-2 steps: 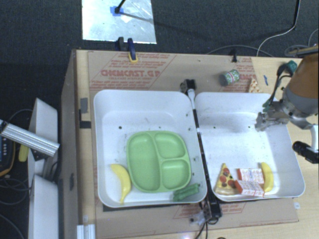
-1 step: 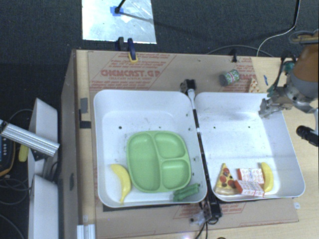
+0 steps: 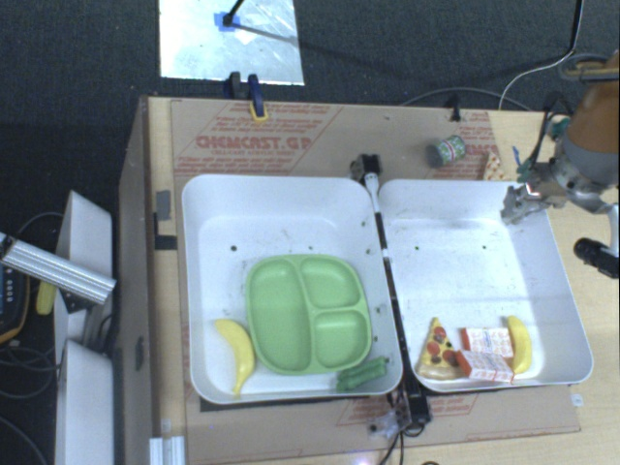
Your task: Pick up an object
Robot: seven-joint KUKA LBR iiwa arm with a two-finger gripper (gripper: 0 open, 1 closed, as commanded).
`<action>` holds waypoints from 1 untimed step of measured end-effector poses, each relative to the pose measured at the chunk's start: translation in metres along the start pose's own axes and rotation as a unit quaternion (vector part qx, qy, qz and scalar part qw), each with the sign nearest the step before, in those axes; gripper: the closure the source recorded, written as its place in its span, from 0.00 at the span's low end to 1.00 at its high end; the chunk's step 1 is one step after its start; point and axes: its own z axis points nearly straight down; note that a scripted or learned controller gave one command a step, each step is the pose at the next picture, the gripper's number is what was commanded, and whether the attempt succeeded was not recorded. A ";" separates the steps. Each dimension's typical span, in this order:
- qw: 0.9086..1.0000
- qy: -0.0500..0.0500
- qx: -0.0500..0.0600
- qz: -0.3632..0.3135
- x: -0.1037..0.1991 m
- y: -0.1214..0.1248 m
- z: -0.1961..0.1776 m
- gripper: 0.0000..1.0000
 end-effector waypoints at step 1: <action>1.000 0.000 0.000 0.001 -0.003 -0.031 -0.056 1.00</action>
